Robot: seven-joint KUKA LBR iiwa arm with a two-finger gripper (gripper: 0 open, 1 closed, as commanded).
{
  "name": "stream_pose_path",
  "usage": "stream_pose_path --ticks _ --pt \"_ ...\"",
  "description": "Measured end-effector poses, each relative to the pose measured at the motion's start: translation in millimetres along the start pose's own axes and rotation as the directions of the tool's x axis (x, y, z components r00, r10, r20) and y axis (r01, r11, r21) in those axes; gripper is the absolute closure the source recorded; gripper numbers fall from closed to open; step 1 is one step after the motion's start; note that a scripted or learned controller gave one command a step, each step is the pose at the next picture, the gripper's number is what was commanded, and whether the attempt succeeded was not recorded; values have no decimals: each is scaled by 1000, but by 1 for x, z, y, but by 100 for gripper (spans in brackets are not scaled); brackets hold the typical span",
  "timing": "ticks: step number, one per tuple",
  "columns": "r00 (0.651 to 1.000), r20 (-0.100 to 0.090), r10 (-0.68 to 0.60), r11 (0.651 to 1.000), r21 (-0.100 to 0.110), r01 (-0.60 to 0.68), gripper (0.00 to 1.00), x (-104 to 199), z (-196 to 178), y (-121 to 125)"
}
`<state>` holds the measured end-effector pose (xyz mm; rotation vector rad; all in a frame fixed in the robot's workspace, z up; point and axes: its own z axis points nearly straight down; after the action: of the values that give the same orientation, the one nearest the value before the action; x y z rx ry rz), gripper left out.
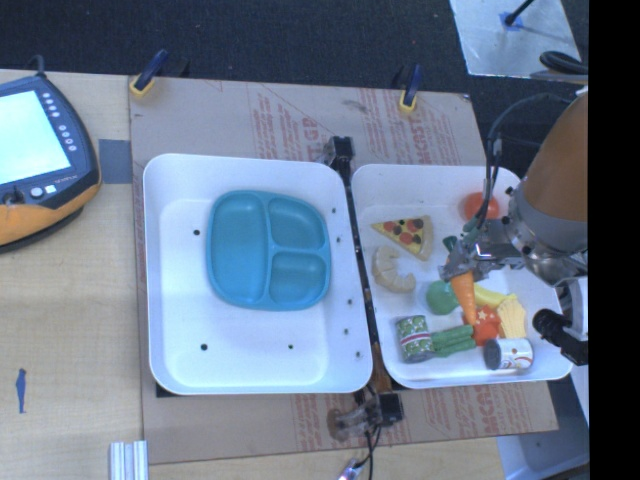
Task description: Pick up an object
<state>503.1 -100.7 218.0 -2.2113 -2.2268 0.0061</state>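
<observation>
Camera view gives me no legible labels. My gripper (pixel 470 258) hangs over the right bin (pixel 400 180), just above the carrot (pixel 464 295), whose long axis runs near-to-far; jaw state I cannot tell.

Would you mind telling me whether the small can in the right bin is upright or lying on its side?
Upright: the can shows its round top face toward the camera, beside the green vegetable.

a robotics lab: clamped cardboard (pixel 300 118) on a bench, teach pendant (pixel 40 158), two white bins (pixel 160 268) of toy food
</observation>
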Motion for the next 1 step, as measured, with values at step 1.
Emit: stream_pose_path --ticks 1 --pt "1000 0 2 1000 0 -2 100 10 -3 -27"
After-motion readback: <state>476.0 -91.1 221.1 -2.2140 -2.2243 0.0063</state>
